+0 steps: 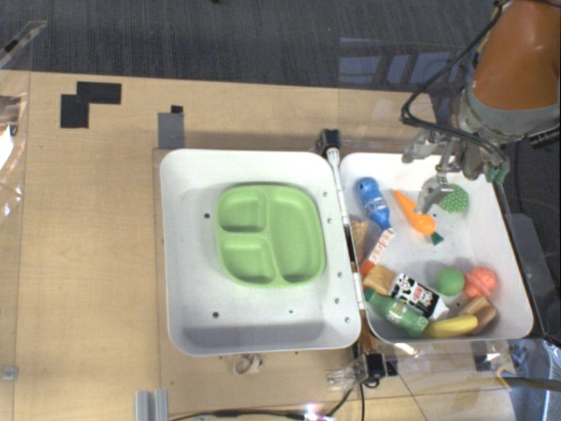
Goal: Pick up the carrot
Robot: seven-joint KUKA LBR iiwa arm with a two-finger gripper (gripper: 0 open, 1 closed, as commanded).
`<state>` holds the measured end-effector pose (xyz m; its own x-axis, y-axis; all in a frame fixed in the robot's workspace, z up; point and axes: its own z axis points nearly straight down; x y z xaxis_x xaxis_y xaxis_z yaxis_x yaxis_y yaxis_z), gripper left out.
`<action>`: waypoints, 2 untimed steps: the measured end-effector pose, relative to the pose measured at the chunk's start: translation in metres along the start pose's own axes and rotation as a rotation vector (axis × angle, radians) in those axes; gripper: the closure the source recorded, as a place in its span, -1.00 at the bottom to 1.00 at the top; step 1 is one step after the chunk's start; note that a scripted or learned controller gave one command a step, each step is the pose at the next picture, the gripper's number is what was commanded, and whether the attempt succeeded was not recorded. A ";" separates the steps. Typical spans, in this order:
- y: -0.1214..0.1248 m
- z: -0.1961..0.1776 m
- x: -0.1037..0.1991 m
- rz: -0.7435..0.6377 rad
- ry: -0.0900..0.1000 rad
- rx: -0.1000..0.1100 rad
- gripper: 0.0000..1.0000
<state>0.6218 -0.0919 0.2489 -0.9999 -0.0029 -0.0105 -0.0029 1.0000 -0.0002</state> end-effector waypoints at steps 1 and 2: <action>-0.039 0.158 0.024 0.048 -0.009 0.002 -1.00; -0.037 0.145 0.021 0.041 -0.018 0.003 1.00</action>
<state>0.6029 -0.1294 0.1041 -0.9989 0.0385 -0.0285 0.0386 0.9993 -0.0025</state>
